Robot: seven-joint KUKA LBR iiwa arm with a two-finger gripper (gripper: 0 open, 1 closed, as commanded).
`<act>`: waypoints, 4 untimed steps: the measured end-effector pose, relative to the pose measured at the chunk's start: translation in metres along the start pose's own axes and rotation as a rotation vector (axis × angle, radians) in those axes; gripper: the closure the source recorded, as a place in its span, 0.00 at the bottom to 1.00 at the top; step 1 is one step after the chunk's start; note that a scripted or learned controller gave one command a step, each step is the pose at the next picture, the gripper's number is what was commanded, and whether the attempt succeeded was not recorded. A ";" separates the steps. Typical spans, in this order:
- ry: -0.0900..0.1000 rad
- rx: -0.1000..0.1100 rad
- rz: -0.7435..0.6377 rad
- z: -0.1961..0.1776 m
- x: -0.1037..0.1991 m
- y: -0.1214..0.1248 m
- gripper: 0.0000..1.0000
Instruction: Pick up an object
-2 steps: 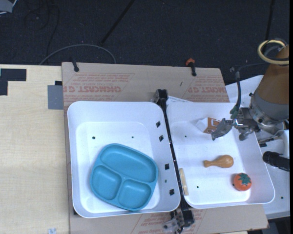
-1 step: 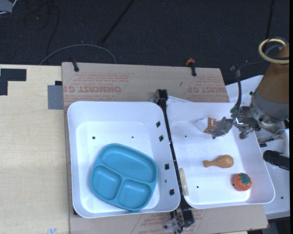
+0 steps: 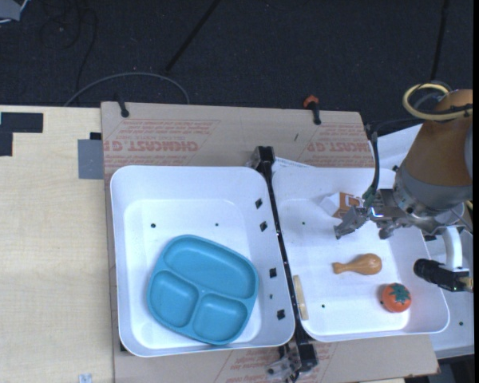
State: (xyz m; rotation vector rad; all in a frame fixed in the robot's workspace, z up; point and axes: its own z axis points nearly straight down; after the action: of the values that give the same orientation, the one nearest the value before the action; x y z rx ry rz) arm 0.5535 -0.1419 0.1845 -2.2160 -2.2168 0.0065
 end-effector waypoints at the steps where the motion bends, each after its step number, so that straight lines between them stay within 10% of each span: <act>1: 0.000 0.001 0.001 0.061 -0.004 -0.007 0.00; 2: -0.001 -0.005 0.001 0.098 -0.003 -0.007 0.00; 3: -0.001 -0.005 0.006 0.086 -0.004 -0.007 1.00; 4: -0.003 -0.009 0.005 0.041 -0.011 -0.012 1.00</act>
State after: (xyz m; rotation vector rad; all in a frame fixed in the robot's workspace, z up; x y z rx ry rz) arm 0.5412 -0.1529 0.1435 -2.2278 -2.2166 -0.0006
